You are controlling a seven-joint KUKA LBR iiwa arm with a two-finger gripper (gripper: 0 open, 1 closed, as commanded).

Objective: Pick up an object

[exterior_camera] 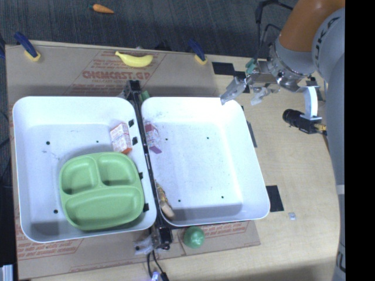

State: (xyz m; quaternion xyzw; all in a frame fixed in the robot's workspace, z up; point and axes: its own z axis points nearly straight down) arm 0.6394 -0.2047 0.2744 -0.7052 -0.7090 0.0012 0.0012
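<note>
Arm enters from the right, orange band uppermost, wrist angled down and leftward. Gripper (242, 96) hangs low at the arm's end, fingers (229, 92) spread apart, nothing between them.

Two white bins sit side by side, a left bin (23, 157) and a right bin (234, 157). One green tray (102, 189), one small carton (120, 138), one banana (134, 58), one carrot (103, 8), one green ball (194, 237), and two blue clamps (26, 45) (197, 50).

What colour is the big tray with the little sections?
Light green, seen in the camera view.
</note>
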